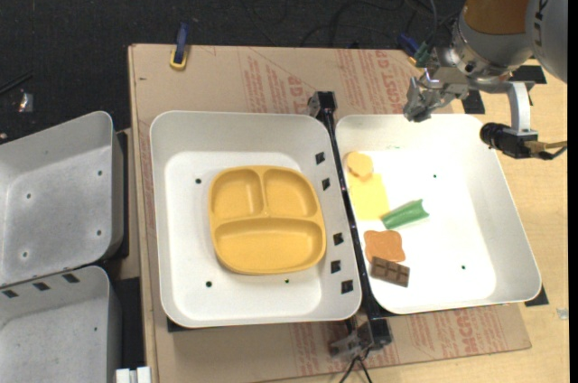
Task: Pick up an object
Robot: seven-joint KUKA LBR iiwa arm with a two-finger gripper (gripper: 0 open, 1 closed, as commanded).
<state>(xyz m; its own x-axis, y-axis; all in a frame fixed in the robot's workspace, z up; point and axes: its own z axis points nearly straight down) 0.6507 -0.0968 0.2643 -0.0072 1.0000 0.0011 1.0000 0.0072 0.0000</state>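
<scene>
Left bin (pixel 172 219) holds a yellow divided tray (pixel 267 219). Right bin (pixel 470 219), along its left side: yellow sheet (pixel 368 196), orange piece (pixel 384 244), green pepper (pixel 404 213), chocolate bar (pixel 391 272), round yellow piece (pixel 359 164). Gripper (pixel 417 108) hovers over the right bin's far rim, well apart from the items, nothing held; opening cannot be told.

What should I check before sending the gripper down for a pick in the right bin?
1. Targets present: ok. Green piece, yellow sheet and brown block lie in the right bin.
2. Gripper above a target: not ok. It hangs at the bin's far rim, away from them.
3. Gripper carrying nothing: cannot tell.
4. Targets well spaced: not ok. They cluster against the left wall.
5. Left bin: ok. It holds a yellow divided tray, off the path.
</scene>
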